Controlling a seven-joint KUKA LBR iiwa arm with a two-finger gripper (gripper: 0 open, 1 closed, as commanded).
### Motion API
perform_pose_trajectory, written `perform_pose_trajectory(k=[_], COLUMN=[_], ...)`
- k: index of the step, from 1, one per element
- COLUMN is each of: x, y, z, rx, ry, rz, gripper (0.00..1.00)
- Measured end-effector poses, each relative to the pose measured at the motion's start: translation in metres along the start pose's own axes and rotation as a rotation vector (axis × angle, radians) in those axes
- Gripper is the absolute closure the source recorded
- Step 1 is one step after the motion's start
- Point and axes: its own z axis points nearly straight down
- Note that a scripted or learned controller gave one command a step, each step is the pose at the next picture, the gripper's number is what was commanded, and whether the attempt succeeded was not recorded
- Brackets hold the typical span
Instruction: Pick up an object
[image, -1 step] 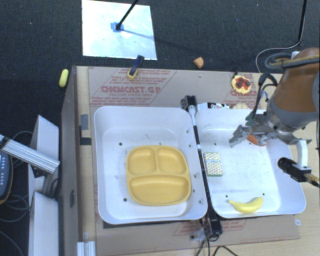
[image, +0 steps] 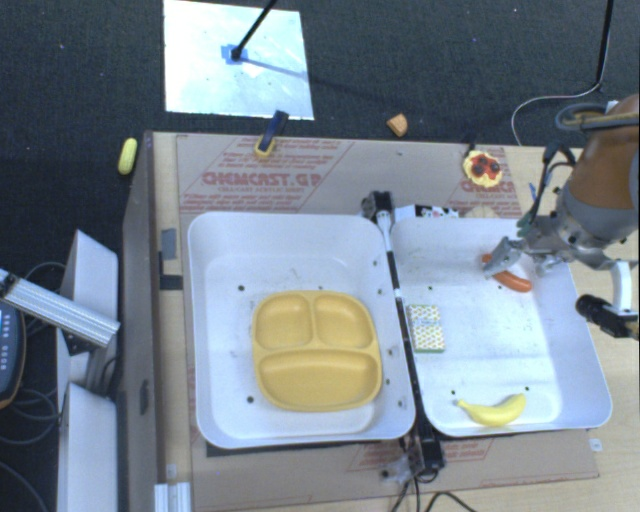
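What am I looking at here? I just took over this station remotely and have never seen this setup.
This is one fixed camera looking down at a slant on a bench. The grey and orange machine at the right is a robot arm; its end effector hangs over the right bin, just above an orange sausage-like object. I cannot tell whether it grips anything. That bin also holds a patterned sponge and a banana. The left bin holds a yellow divided plate. A small pizza-like toy lies on the board behind the bins.
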Motion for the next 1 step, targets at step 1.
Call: perform_pose_trajectory(k=[1], x=[-0.0191], y=[0.0360], z=[0.0267], rx=[-0.002], ry=[0.002], rz=[-0.003], gripper=[0.00])
